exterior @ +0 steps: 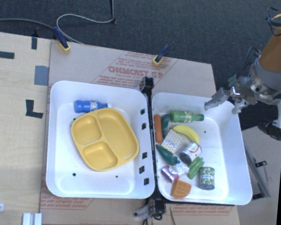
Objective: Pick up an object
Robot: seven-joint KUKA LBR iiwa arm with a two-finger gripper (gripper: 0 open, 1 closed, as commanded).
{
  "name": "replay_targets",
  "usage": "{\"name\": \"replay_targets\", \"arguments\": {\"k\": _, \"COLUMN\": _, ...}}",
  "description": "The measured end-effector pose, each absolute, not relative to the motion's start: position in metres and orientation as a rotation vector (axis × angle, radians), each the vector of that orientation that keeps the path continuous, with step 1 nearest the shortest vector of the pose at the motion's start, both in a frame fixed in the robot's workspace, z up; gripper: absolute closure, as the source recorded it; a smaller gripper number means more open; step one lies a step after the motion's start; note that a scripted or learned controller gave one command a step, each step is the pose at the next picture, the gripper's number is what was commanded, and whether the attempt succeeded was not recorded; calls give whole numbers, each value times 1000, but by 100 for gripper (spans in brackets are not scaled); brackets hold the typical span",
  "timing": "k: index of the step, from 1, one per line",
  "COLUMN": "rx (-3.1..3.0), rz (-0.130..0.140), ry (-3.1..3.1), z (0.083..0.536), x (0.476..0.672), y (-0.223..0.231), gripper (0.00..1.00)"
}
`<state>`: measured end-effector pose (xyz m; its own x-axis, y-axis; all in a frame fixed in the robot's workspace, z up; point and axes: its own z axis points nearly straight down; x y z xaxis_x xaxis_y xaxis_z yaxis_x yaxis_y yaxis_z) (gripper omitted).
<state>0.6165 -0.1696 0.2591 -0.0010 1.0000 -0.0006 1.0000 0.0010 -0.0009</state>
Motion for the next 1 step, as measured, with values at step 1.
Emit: {"name": "replay_targets", "arguments": {"k": 1, "rx": -2219, "rz": 1, "ry": -2223, "z": 115, "x": 668, "y": -134, "gripper": 0}}
